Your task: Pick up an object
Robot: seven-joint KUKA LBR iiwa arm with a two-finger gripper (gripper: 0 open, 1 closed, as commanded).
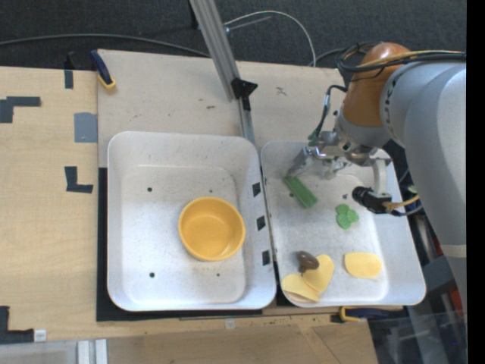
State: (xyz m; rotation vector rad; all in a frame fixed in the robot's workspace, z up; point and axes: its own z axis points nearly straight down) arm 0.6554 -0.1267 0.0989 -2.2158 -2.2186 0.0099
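Note:
My gripper [313, 165] hangs low over the back of the right bin [394, 287], open, with nothing between its fingers. A green bar [301, 190] lies slanted on the bin floor; its upper end sits just below my left fingertip. A small green lump [347, 217] lies to the right of the bar. Near the bin's front are a brown object [307, 261], a pale yellow heart-like piece [312, 280] touching it, and a yellow oval piece [363, 265]. A yellow bowl [211, 227] stands upright in the left bin [136, 158].
A slanted metal pole [216, 36] rises from the bench behind the bins' shared wall. Black cables [375, 200] hang off the wrist over the right bin's right side. A blue and yellow clamp [102, 69] lies at the back left.

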